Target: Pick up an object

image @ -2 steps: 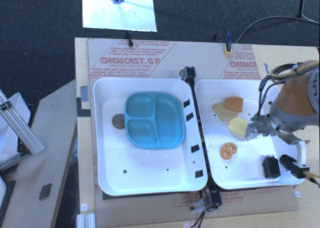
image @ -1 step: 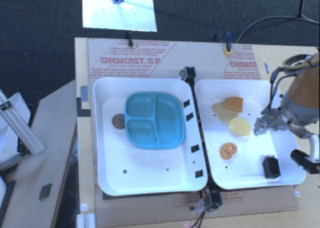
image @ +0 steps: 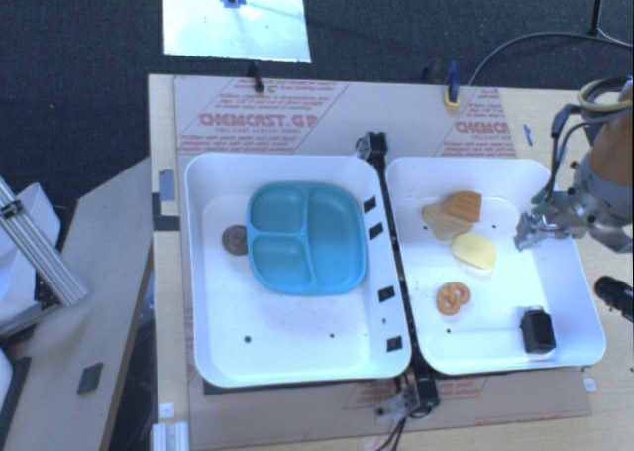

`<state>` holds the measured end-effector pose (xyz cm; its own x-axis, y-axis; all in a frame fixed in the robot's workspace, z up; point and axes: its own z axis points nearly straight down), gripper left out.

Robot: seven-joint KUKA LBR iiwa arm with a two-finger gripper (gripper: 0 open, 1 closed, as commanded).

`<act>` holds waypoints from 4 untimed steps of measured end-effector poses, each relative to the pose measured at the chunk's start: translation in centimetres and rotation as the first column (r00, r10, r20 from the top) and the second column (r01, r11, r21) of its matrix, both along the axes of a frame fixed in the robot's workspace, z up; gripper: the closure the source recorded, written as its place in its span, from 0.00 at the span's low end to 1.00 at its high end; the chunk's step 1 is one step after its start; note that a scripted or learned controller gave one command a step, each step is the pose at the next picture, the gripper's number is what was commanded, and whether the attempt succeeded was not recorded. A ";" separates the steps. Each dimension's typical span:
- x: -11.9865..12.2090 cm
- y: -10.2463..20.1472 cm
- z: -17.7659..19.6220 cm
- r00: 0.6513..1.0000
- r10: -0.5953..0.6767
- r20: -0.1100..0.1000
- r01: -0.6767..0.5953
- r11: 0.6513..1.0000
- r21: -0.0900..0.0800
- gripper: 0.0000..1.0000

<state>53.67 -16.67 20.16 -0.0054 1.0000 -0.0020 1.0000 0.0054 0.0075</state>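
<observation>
Gripper over right bin, grip state unclear, yellow piece beside, pretzel, black block nearby.

Illumination is even, diffuse and overhead. The white bins render bright without clipping. The reflective sheet beyond the bench's far edge shows glare. Shadows under objects are soft and short. Focus is moderate; fine detail is slightly soft, with visible sensor noise on the dark floor.
</observation>
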 end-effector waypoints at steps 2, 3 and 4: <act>0.3 -0.3 7.0 1.000 0.001 -0.002 -0.001 1.000 0.000 1.00; 0.0 5.1 5.4 1.000 0.005 -0.006 -0.005 1.000 0.004 1.00; 0.6 10.6 5.7 1.000 0.006 -0.005 -0.006 1.000 0.004 1.00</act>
<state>54.29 -6.09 25.90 -0.0112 0.9999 0.0022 0.9999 0.0111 0.0024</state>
